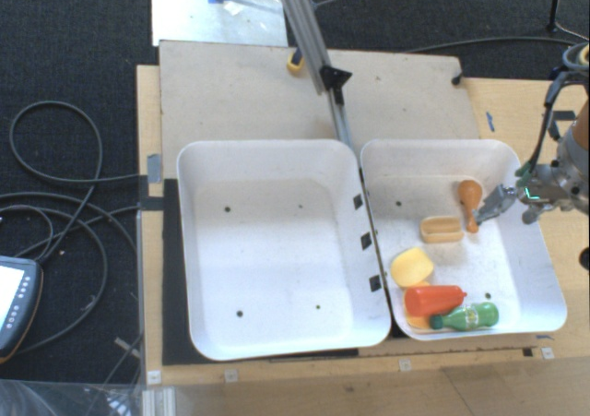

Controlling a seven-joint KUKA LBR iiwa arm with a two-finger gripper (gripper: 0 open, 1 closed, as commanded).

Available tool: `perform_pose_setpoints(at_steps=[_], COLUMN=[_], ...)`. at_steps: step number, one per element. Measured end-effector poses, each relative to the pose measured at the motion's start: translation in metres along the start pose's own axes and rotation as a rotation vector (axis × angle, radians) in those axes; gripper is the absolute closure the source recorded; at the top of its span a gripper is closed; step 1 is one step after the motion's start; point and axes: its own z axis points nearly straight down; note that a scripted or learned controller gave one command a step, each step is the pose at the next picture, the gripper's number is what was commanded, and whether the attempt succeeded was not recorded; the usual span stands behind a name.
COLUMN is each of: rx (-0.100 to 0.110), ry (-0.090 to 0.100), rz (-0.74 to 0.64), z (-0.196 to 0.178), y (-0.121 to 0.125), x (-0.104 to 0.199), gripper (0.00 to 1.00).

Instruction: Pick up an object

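Note:
The right bin [539, 267] holds several toy foods. An orange drumstick [469, 202] lies near its far right, and a tan bun [442, 229] sits just left of it. Toward the front lie a yellow lemon-like piece [412, 267], a red piece [435, 298] and a green bottle [466, 316]. My gripper [510, 212] hangs over the right bin's right side, just right of the drumstick. It is open, with nothing between its fingers; one fingertip [492, 208] is close to the drumstick.
The left bin [198, 220] stands beside the right one, sharing a middle wall. A slanted metal pole [309, 27] crosses from the top down to the bins' far edge. Cables lie on the floor at left.

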Motion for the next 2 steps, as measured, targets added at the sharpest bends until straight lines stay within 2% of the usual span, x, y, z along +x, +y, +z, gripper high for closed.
perform_pose_setpoints(at_steps=[1,2], rx=[-0.004,-0.001], ry=[-0.001,-0.001], rz=[0.001,0.005], z=[-0.002,0.05], y=[0.001,0.003], x=[0.0,-0.01], gripper=[0.0,0.0])
